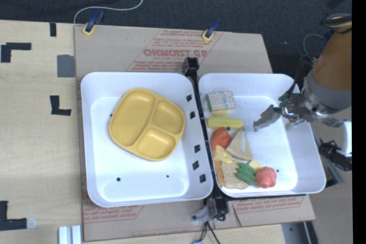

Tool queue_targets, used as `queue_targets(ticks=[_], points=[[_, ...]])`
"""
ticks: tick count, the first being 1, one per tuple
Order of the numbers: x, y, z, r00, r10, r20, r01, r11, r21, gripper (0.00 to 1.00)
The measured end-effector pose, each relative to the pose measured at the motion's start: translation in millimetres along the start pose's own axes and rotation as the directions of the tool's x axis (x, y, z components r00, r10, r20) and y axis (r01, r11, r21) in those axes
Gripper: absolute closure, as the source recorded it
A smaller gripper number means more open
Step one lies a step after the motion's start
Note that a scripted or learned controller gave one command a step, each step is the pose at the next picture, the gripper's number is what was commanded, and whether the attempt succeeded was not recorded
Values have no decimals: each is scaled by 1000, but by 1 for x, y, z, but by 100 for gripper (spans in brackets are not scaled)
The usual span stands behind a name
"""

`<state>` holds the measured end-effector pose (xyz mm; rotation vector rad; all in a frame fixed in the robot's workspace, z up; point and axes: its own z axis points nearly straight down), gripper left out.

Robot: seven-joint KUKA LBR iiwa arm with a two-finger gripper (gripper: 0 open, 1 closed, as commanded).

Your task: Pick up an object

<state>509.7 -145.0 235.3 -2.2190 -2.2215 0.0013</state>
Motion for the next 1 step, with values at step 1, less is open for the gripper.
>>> queue_targets(ticks=[1], points=[[43, 38, 88, 1000, -4, -2, 4, 1000, 5, 0]])
